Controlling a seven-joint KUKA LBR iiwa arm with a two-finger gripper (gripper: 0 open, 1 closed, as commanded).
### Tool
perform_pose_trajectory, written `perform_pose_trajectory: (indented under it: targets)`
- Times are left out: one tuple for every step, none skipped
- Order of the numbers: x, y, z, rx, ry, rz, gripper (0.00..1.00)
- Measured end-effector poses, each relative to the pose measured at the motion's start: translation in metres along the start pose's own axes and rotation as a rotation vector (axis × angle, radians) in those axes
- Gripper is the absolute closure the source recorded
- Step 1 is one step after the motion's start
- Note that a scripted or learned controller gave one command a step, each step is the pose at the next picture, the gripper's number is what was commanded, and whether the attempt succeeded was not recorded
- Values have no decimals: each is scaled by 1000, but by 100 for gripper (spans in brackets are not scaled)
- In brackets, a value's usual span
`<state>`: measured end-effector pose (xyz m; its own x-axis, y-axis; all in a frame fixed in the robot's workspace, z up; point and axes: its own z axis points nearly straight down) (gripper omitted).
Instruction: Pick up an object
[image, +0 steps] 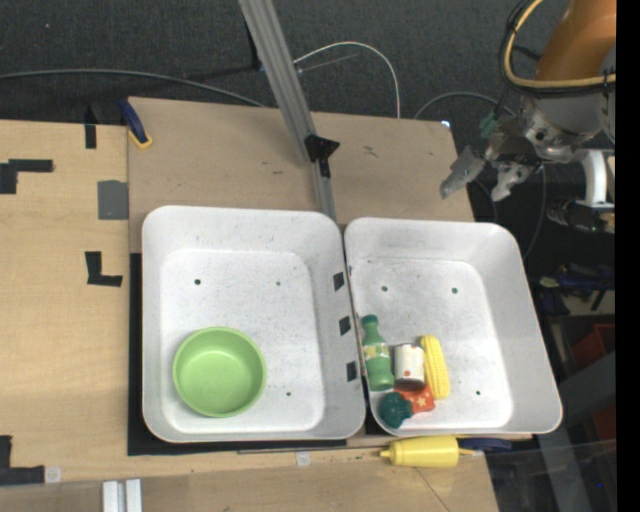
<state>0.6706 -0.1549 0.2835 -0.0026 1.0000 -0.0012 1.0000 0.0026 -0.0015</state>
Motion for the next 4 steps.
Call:
perform_pose_trajectory:
  targets:
    - [0, 0, 0, 0, -1, 0, 0]
    - [-10, 0, 56, 5, 0, 2, 0]
    - [-7, -3, 120, 6, 1, 0, 0]
    - [-3, -12, 170, 6, 1, 0, 0]
